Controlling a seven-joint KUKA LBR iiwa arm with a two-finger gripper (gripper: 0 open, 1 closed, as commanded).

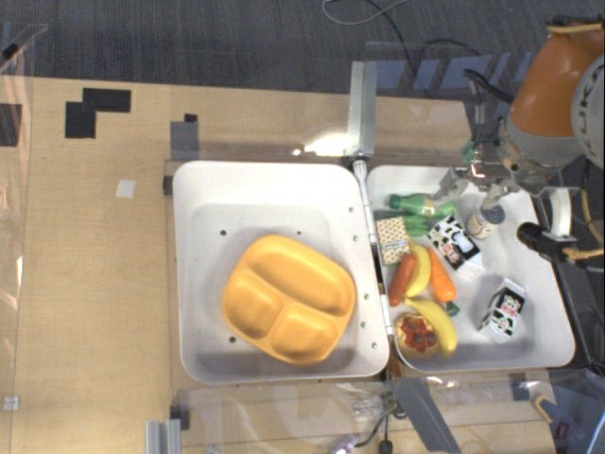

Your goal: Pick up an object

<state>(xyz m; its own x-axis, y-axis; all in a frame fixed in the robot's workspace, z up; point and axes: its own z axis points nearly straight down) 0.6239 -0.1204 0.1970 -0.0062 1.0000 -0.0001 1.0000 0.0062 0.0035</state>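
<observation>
Wooden bench (95, 282) runs under both white bins, with dark carpet beyond its far edge and a black cable (378, 12) lying on that carpet.

Nearest the camera in the right bin (548, 348) sits a small bowl of red fruit (417, 335), touching a banana (435, 322) that curves along its right side. A black-and-white carton (503, 310) lies apart toward the right wall. Farther back, a red sausage (403, 277) and an orange carrot (442, 274) flank a second banana (419, 268), all three touching. Behind them lie a patterned packet (392, 237) by the divider, another black-and-white carton (452, 243), then a green bottle (421, 204) lying on its side near the far wall.

The left bin (198, 216) holds one yellow divided plate (288, 297), near its front centre.

The gripper (480, 185) hangs over the far right part of the right bin, just right of the green bottle's tip and just behind the nearer carton. A small white bottle (484, 221) stands just below it. Whether the fingers are open or closed cannot be told; nothing is seen between them. The arm's orange band (553, 78) rises at the far right.
</observation>
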